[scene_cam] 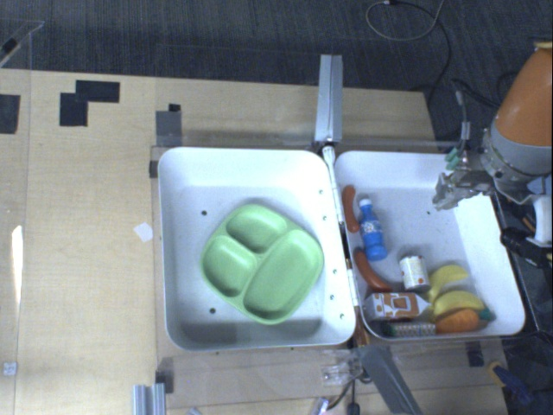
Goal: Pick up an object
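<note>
Pale wood makes up the surface (pixel 78 232), with dark carpet beyond its far edge and two white bins set side by side on it. From the overhead camera, the left bin (pixel 186 188) holds a green divided plate (pixel 263 262) lying flat near its middle. The right bin (pixel 484 240) holds the clutter: a blue bottle (pixel 372 230) lying near the divider with its long axis running roughly front to back, a sausage (pixel 349 209) just beside it along the divider wall, a second sausage (pixel 371 272) nearer the front, a small can (pixel 414 271), a carton (pixel 399 304) along the front wall, two bananas (pixel 454 290) and an orange piece (pixel 457 320) in the front right corner.

The arm (pixel 527 115) reaches in from the right, and the claw (pixel 456 187) hangs over the far right part of that bin, above bare floor. Nothing sits between its fingers; whether they are spread or closed I cannot tell at this size.

No object is lifted yet. The bottle lies to the claw's left and slightly nearer the front; the can and bananas lie toward the front. Either calls for a sideways shift before descent.
</note>
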